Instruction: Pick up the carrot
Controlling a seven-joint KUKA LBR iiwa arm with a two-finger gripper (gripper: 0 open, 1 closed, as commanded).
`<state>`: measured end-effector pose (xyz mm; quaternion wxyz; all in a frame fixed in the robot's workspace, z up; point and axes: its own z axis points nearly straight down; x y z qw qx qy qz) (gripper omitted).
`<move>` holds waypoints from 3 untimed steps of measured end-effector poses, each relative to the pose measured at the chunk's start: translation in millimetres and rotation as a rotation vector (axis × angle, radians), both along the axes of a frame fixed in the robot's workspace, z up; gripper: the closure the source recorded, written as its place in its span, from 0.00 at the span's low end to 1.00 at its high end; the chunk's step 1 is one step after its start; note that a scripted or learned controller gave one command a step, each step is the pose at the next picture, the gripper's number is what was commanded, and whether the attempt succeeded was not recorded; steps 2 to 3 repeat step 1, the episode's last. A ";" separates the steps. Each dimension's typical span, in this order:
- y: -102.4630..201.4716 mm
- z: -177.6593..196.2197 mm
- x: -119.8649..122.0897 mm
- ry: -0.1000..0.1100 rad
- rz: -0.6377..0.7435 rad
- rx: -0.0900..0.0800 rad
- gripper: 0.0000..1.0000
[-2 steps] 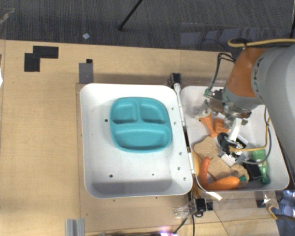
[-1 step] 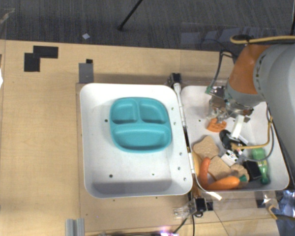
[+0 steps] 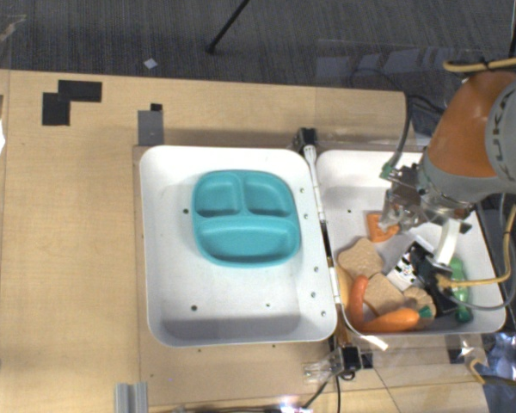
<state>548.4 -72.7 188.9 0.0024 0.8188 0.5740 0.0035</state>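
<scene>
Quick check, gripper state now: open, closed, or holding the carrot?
Gripper: cannot be told; it hangs over the right white bin, near an orange piece.

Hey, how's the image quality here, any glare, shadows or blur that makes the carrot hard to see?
Camera view: lighting is even and soft; the white left bin shows a mild grey shadow along its near wall, no harsh glare. The teal plate is sharp. The carrot is visible but crowded among other items, and the gripper region is slightly soft.
</scene>
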 end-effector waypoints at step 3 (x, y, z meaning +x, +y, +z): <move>1.4 7.2 0.9 0.002 0.005 0.001 1.00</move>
